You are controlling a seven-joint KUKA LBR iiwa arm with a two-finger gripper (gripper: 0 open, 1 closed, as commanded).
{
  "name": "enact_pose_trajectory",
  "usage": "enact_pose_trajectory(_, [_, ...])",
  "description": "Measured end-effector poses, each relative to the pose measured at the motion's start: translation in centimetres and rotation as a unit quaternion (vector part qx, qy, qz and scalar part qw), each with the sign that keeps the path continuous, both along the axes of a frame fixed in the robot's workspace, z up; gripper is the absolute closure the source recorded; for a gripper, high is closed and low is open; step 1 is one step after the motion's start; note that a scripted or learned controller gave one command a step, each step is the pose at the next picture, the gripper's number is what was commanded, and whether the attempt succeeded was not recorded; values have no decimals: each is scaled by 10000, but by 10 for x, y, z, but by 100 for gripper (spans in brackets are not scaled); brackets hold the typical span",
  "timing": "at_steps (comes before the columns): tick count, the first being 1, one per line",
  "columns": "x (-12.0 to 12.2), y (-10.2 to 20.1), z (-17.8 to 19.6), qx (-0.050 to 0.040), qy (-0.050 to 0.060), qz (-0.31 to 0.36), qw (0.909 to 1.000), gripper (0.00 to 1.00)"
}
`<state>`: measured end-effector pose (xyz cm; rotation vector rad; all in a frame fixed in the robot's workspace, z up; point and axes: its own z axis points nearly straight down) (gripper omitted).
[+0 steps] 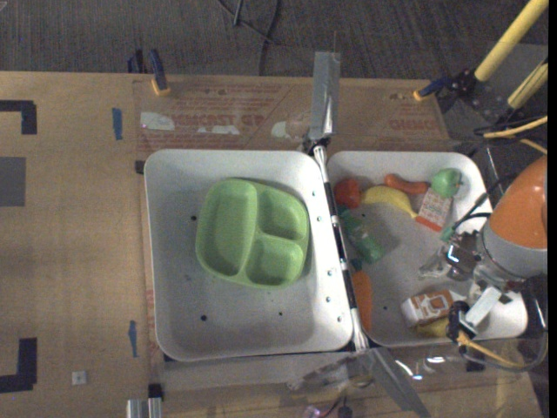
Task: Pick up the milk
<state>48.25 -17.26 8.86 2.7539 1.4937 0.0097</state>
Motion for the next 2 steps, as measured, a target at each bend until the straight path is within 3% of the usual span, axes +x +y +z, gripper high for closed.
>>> enact_pose_trajectory(1, [-1, -2, 10, -20, 7, -8, 10000, 100])
enact_pose_trajectory(2, [-3, -42, 111, 3, 48, 2028, 9792, 100])
